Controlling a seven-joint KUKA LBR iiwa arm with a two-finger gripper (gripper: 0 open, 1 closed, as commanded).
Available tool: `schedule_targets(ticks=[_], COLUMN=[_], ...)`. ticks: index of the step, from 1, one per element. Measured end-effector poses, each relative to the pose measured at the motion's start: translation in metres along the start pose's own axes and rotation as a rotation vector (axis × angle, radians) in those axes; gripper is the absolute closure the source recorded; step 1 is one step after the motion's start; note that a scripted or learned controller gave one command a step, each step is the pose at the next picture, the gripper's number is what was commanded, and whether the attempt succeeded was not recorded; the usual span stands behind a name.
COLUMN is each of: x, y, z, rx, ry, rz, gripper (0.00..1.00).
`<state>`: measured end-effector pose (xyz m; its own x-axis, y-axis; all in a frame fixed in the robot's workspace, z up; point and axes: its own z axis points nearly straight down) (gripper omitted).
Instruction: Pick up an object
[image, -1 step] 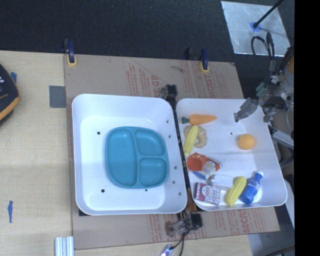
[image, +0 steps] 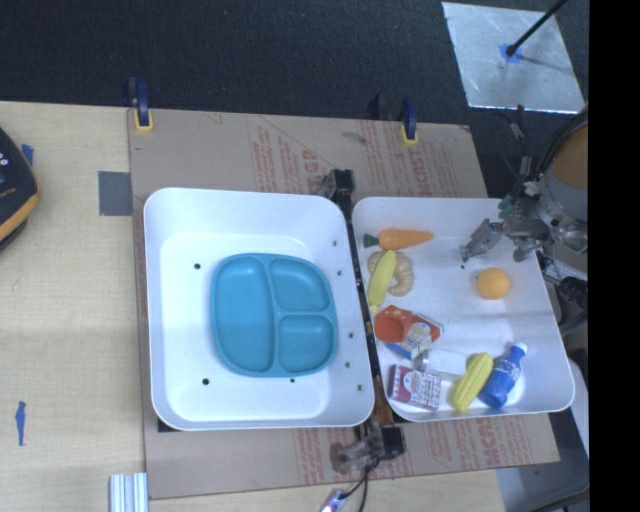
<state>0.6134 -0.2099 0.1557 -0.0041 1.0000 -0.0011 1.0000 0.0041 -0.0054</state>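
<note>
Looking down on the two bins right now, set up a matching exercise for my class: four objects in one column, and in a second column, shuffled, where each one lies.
Objects:
1. blue divided plate
2. carrot
3. orange ball
4. blue bottle

Places:
A. near the front right corner of the right bin, beside a corn cob
B. at the back of the right bin, near its left wall
C. in the middle of the left bin
D. in the right part of the right bin, just below the gripper

Pairs: 1-C, 2-B, 3-D, 4-A
</note>
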Motion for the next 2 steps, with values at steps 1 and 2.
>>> schedule_targets(ticks=[1,2], x=[-0.0017,-0.0014], y=[-0.0122,-0.0184], z=[-0.0054,-0.0091], rx=[0.000,0.001], ry=[0.000,0.001], rz=[-0.001,-0.001], gripper=[0.00,0.00])
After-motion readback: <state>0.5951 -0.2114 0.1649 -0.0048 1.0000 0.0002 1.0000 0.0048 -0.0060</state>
